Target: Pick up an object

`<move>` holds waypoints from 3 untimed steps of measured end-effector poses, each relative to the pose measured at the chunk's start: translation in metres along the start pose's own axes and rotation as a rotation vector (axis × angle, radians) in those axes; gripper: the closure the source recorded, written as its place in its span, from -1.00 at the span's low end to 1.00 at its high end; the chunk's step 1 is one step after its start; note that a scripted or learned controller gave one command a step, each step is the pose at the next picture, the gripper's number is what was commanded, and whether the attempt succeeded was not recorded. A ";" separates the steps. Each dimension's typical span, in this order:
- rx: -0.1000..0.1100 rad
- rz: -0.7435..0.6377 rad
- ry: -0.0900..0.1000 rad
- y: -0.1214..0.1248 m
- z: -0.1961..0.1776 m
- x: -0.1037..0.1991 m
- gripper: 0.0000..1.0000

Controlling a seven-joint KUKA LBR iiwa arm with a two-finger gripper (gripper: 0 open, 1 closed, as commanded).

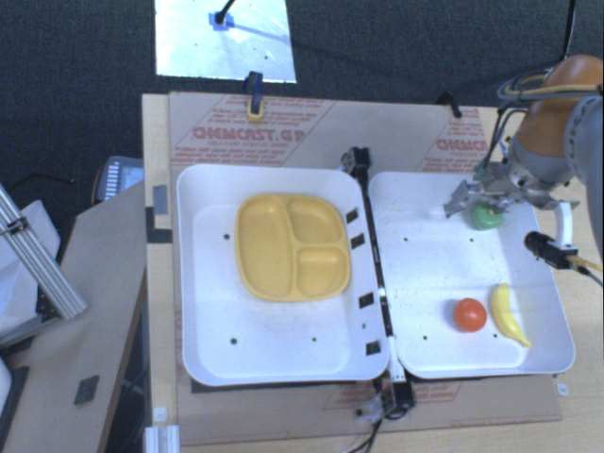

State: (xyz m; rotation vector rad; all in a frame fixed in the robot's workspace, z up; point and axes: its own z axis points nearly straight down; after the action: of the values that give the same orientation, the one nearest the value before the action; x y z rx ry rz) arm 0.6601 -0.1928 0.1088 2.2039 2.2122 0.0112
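Camera view has the arm [557, 121] coming in from the right and bending down over the far corner of the right bin [425, 253]. Its gripper [483, 199] sits right on top of a small green thing [487, 218], probably a toy fruit, lying near the bin's back wall. I cannot tell from here whether the fingers are spread or closed; the metal parts crowd over the green thing and hide how they stand, so I would not call it held.

That green thing looks like the chosen target, since the gripper is low and directly over it. Two other candidates lie well apart from it toward the near edge of the same bin: a tomato [470, 315] and a banana [510, 314] just beside each other, neither one close to the gripper.

The left bin [203, 347] carries a yellow divided tray [291, 247], lying flat in the middle. My guess is it serves as a drop-off spot, though nothing confirms that.

Being so near the wall, the green thing may be awkward to close on.
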 end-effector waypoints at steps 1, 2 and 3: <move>-0.009 -0.004 -0.002 0.003 -0.004 0.001 1.00; 0.010 -0.002 0.006 0.003 -0.050 -0.001 1.00; 0.010 0.002 0.005 0.000 -0.110 -0.009 1.00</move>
State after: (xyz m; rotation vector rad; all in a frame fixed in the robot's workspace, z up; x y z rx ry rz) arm 0.6579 -0.2005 0.2186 2.2137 2.2179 0.0058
